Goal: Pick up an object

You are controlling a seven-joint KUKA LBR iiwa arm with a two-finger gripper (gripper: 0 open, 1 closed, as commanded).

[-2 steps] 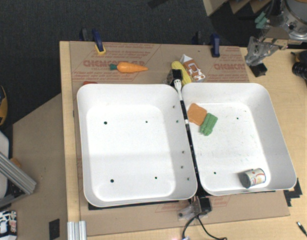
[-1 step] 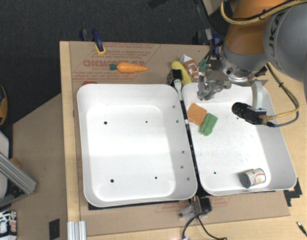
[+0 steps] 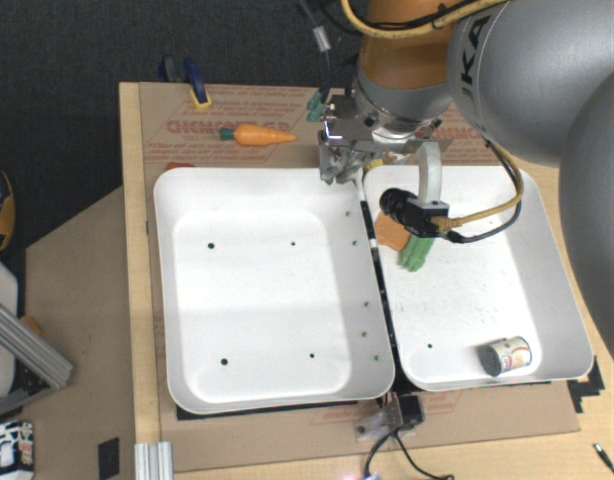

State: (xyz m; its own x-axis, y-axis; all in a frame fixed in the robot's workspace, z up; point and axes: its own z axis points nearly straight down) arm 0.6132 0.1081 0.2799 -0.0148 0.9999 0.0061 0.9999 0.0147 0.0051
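Camera view, fixed overhead: I read this as the approach step, nothing lifted yet. My gripper (image 3: 342, 163) hangs over the far rim between the 2 bins; whether its jaws are apart or together I cannot tell. In the right bin (image 3: 507, 288) an orange block (image 3: 390, 232) and a green piece (image 3: 417, 251) lie touching near the dividing rim, with a small can (image 3: 505, 356) well apart at the near corner. A carrot (image 3: 259, 136) rests on the bench beyond the left bin (image 3: 257, 288). Next, I judge, the gripper must shift over the right bin and descend on 1 object.
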